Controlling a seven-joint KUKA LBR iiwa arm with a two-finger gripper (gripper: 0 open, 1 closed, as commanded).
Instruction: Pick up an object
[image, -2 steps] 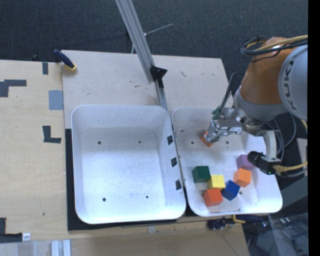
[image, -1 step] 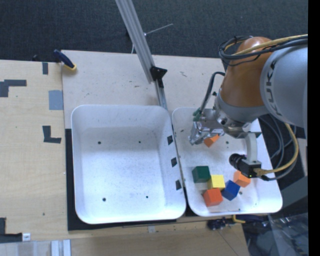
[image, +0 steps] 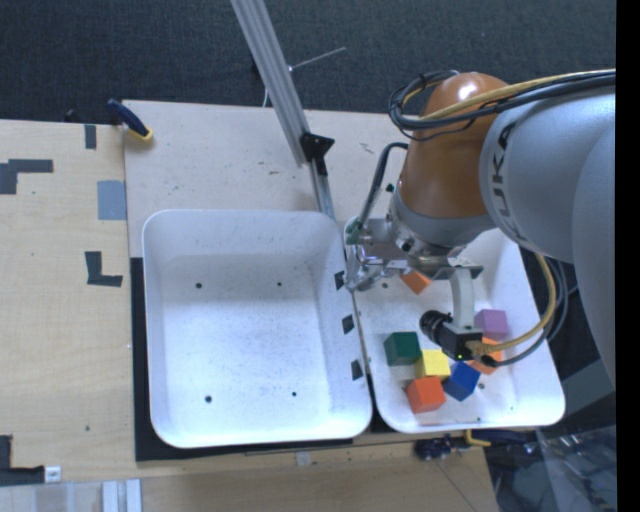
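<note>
The grey arm reaches in from the right and hangs its pincer low over the seam where the two white bins meet, at the left edge of the right bin and toward its far end. Whether the pincer is wide or narrow cannot be told from this angle, and nothing can be made out in its grip. A small orange piece lies in the right bin just beside the pincer, to its right. The other blocks sit in the same bin, nearer the front: a green block, a yellow block close against it, a blue block and an orange block (these four are packed closely together). A purple block lies a little apart, toward the bin's right side. The left bin shows a floor speckled with dark dust. Behind the bins a metal rail slants across the pale surface.
</note>
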